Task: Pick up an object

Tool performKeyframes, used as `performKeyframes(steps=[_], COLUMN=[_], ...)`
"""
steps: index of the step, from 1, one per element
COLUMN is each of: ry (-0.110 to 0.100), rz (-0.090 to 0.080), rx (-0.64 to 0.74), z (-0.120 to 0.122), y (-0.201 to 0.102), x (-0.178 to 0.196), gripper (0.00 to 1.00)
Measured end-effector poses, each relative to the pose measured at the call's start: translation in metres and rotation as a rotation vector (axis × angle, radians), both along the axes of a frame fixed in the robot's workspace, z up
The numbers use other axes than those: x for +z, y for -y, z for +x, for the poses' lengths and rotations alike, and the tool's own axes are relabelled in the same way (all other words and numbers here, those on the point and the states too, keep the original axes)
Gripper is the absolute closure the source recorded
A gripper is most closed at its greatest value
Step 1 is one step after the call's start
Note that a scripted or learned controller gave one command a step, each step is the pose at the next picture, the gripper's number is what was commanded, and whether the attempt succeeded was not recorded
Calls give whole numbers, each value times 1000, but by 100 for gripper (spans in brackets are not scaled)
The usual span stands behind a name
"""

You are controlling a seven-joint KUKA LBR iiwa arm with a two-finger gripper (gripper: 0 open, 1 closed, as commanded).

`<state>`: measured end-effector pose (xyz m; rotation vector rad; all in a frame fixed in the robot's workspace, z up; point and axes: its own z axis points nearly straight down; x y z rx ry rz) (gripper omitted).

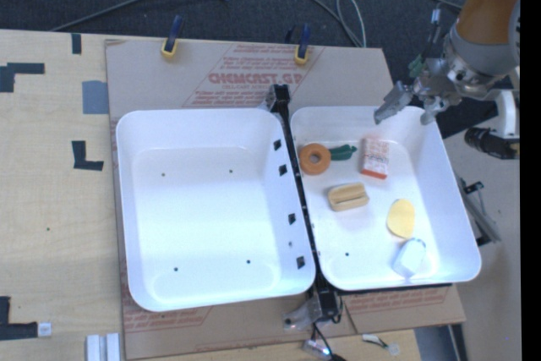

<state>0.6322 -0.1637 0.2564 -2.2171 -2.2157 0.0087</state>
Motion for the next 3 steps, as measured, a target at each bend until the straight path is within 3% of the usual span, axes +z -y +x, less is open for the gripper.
performKeyframes(steps=[1, 3], ry=[9, 3], rz=[-1, 0], rx=[1, 1], z=[1, 1], y=[0, -7], x=[5, -101], gripper=[0, 0])
